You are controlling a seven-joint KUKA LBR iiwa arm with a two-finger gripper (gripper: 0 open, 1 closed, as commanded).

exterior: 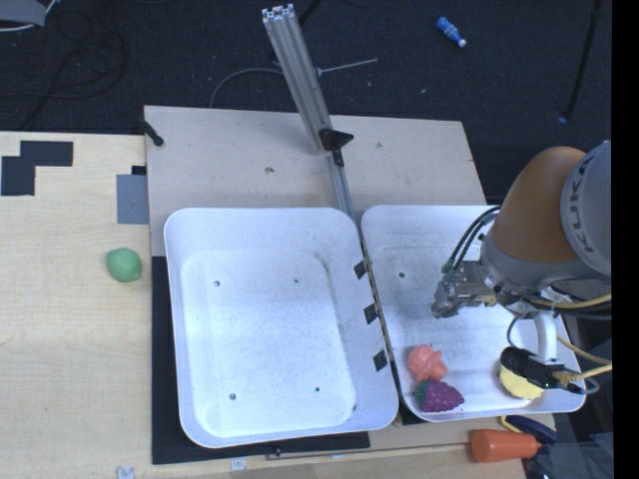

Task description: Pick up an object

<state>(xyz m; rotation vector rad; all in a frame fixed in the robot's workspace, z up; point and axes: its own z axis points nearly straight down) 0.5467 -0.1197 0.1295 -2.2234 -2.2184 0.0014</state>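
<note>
In the right bin (419, 233), a salmon-pink toy (426, 361) lies near the front edge. A purple, berry-like toy (439, 397) sits just in front of it, touching it. A yellow object (517, 383) rests in the bin's front right corner, partly hidden by the wrist. My gripper (451, 301) hangs over the middle of the right bin, behind and slightly right of the pink toy. I see nothing held in it. The grey arm with its orange band (539, 208) reaches in from the right.
The left bin (190, 238) stands beside the right one, with black clips (370, 312) along the shared rim. A green ball (124, 264) lies on the wooden table at the left. An orange object (504, 445) lies outside the right bin's front edge. A slanted metal rail (305, 73) rises behind the bins.
</note>
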